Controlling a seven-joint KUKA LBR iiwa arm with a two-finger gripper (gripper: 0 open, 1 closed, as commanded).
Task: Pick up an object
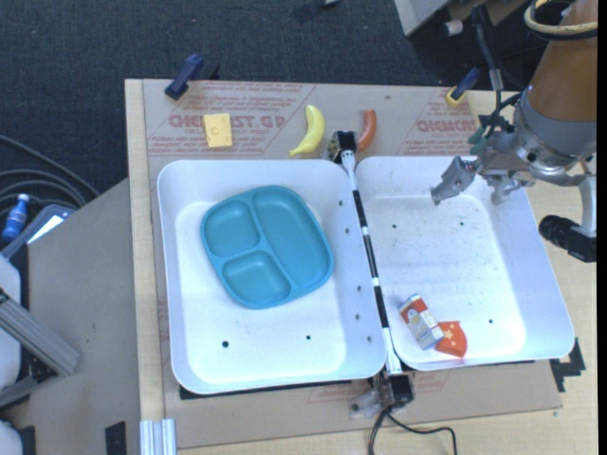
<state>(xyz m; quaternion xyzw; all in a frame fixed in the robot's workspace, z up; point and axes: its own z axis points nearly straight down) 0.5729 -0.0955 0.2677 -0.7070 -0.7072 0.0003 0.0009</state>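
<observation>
Currently claw (471, 180) hovers over upper part of right bin (531, 254), fingers apart, nothing between them — released. Likely targets — small red-and-white packet (418, 319) touching orange piece (452, 338) — lie at bin's lower edge, well apart from claw, so arm probably needs travel toward lower frame before descent. Left bin (190, 320) carries teal divided plate (266, 245). Banana (309, 131) and orange sausage-like toy (366, 129) sit on surface above bins, outside pick area.

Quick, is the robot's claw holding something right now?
Gripper: open, holding nothing, above the right bin.
</observation>
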